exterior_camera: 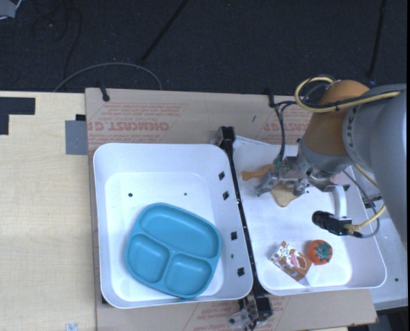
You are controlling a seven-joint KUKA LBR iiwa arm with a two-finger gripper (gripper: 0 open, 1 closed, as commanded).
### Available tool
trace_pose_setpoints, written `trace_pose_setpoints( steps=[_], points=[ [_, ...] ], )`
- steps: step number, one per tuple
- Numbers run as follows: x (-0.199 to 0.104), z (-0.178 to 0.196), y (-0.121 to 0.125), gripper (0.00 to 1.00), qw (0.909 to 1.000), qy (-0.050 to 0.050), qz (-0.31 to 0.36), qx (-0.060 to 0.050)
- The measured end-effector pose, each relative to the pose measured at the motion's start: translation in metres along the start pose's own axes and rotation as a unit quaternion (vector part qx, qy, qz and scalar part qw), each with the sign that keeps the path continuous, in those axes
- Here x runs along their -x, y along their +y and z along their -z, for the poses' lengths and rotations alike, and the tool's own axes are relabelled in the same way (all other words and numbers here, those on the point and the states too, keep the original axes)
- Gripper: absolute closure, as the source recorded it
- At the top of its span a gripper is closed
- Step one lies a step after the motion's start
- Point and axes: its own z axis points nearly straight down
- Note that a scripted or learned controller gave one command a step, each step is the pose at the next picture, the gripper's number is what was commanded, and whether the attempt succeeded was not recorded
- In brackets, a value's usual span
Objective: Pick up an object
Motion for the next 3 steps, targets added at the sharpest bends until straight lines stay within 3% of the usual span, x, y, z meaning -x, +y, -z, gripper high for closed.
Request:
trace_pose_setpoints(
  steps=[1, 3],
  points=[
    [0.002, 0.014, 0.002, 1.0, 1.0, -0.002, -0.001, 0.003],
    [0.006, 0.099, 0.001, 1.0, 1.0, 0.001, -0.001, 0.0]
  ],
)
